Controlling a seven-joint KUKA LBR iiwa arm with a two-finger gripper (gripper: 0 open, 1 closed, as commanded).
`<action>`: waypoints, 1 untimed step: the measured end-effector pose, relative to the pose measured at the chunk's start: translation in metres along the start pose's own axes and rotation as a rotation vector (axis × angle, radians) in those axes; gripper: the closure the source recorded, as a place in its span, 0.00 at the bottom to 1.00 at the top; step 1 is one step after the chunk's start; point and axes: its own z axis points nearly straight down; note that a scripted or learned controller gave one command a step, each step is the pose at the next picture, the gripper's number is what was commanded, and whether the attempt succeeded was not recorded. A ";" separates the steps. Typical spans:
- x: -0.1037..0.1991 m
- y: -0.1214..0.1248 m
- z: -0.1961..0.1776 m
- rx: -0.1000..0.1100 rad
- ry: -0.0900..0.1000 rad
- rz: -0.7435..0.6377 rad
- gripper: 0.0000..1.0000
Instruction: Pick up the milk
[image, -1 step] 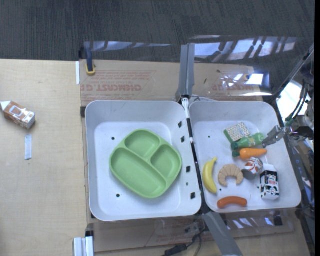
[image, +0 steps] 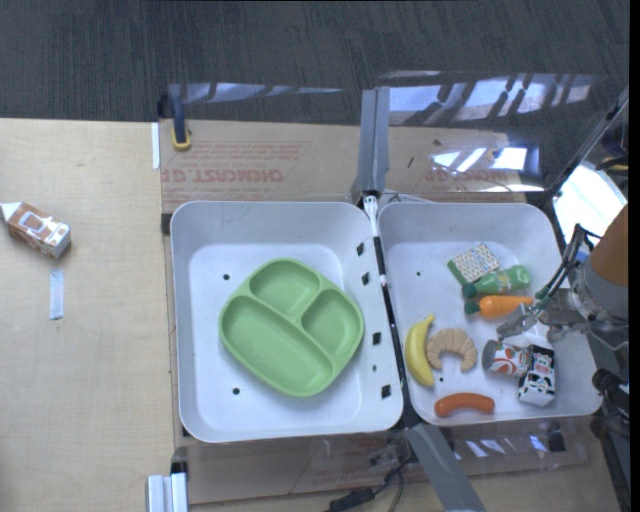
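The milk is a small white carton with black cow patches. It stands near the front right corner of the right bin. My gripper reaches in from the right edge and hangs just above and behind the carton, over the gap between the carrot and a small red and white can. The milk carton rests on the bin floor, apart from the gripper. The arm's orange band shows at the right edge.
The right bin also holds a banana, a croissant, a sausage, a green bottle and a checkered packet. A green divided plate lies in the left bin. A small box sits on the bench at far left.
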 end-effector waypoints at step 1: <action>0.002 -0.021 0.014 0.002 -0.004 -0.104 0.00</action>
